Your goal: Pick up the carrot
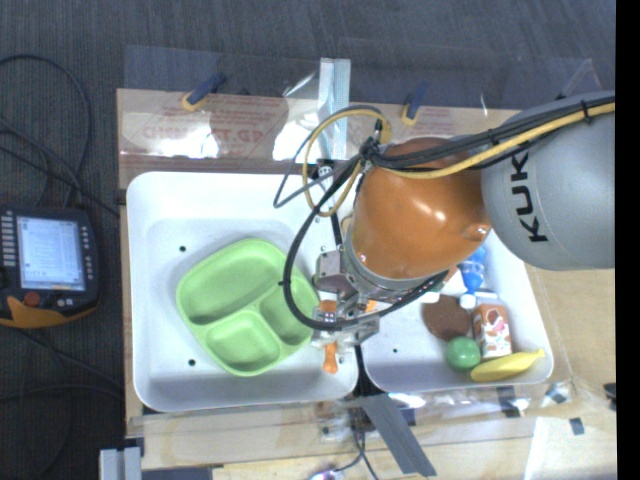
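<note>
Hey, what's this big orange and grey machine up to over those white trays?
A robot arm is reaching in over two white bins, and its hand sits low at the divider between them. Something small and orange, likely the carrot, pokes out just below the hand. A green divided plate lies in the left bin; a banana and other toy foods lie in the right.

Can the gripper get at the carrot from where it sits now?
Probably yes: the gripper sits right over the carrot at the divider between the bins, nothing else crowding it. The green tray lies clear to its side.
</note>
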### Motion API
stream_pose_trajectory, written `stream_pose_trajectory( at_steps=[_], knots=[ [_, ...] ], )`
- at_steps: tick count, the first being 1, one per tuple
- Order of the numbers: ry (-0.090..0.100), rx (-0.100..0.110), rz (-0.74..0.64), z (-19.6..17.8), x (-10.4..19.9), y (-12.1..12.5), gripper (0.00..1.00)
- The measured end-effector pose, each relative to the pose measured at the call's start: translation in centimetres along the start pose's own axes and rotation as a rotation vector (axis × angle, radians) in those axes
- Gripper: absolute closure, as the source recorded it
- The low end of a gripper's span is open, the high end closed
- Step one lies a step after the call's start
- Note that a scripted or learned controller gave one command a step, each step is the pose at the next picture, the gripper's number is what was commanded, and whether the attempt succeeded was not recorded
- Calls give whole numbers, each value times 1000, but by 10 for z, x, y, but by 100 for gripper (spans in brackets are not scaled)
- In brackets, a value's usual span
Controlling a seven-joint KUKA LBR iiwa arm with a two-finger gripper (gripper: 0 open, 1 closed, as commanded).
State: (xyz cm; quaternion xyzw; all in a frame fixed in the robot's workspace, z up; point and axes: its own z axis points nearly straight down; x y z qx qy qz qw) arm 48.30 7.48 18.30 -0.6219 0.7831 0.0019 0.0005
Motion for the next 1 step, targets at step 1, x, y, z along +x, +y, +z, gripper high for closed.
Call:
stream_pose_trajectory(
  at_steps=[1],
  knots=[
    [0,1,3,0,-36,-43,100]
  ],
)
